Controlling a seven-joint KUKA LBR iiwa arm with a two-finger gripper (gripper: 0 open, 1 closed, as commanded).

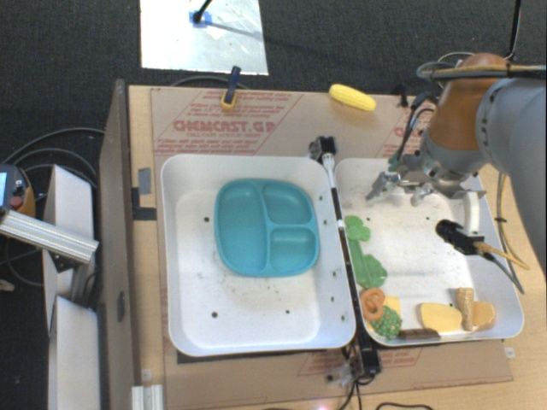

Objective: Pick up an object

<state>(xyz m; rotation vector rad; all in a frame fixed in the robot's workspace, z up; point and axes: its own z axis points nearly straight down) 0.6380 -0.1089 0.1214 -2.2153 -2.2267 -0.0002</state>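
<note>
Candidates: any of the small toy foods will do, and they all sit in the right bin (414, 250), along its near edge and its left wall. They look tipped in loose rather than laid out.
Green leaves: two leafy pieces (367, 267) lie flat against the right bin's left wall, one beyond the other. They're low and thin, so I'd say hard to get fingers under.
Orange ring (373, 301): in the right bin's near-left corner, touching a green bumpy piece (387, 321) just nearer the rim.
Yellow wedge (440, 317): middle of the right bin's near edge, with a tan piece (466, 306) pressed up to it on the right. It's chunky and stands clear on its left side, so it's my guess for the easiest grab.
Brown stick (419, 335): right along the right bin's near rim, tucked under the wedge. It's too snug to the wall for a clean pinch, I'd think.
Pincer (399, 190): over the far half of the right bin, fingers apart, nothing between them. It hangs over bare white floor, well apart from every toy, so this looks like lining up before a reach.
Left bin (197, 314): beside the right bin, sharing a wall, with a teal divided plate (265, 227) in its middle.
Bench (256, 122): beyond the right bin's far rim a yellow toy (352, 97) lies loose on the cardboard, outside both bins and probably not in play.
</note>
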